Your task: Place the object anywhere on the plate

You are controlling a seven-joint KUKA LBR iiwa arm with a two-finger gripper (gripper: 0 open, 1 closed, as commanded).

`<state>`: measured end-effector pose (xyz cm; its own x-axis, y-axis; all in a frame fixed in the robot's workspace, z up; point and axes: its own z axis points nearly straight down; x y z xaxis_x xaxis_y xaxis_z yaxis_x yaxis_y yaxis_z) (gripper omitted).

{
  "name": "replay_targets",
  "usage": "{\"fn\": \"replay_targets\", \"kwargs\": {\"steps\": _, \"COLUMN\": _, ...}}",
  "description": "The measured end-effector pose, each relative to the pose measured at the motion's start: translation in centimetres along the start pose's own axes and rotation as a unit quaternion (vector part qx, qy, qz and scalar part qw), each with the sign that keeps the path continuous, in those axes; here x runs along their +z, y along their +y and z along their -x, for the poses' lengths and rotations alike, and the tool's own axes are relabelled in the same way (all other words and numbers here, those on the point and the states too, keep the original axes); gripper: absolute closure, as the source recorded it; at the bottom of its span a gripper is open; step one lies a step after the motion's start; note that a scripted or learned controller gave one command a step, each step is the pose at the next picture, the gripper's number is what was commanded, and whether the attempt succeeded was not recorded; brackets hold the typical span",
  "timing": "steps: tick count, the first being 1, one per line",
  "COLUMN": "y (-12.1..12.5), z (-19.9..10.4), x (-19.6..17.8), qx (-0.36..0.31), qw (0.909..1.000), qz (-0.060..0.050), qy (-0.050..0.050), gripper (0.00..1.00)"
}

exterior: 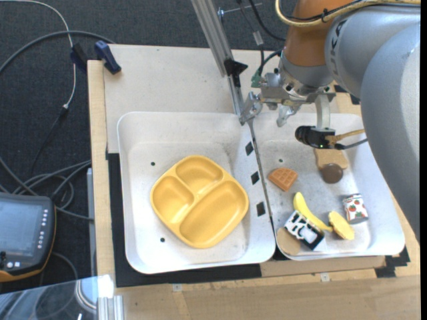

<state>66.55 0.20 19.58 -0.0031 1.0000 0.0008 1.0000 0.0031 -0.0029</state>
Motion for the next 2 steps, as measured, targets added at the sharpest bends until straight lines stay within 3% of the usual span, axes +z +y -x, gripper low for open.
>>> {"fn": "replay_targets", "kwargs": {"steps": 1, "y": -0.3, "z": -1.6, "x": -0.1, "qx": 0.0, "qw": 1.0, "qz": 0.0, "qy": 0.0, "gripper": 0.0}}
{"fn": "replay_targets", "kwargs": {"steps": 2, "y": -0.2, "z": -1.5, "x": -1.2, "qx": 0.0, "qw": 1.0, "qz": 0.001, "qy": -0.001, "gripper": 1.0}}
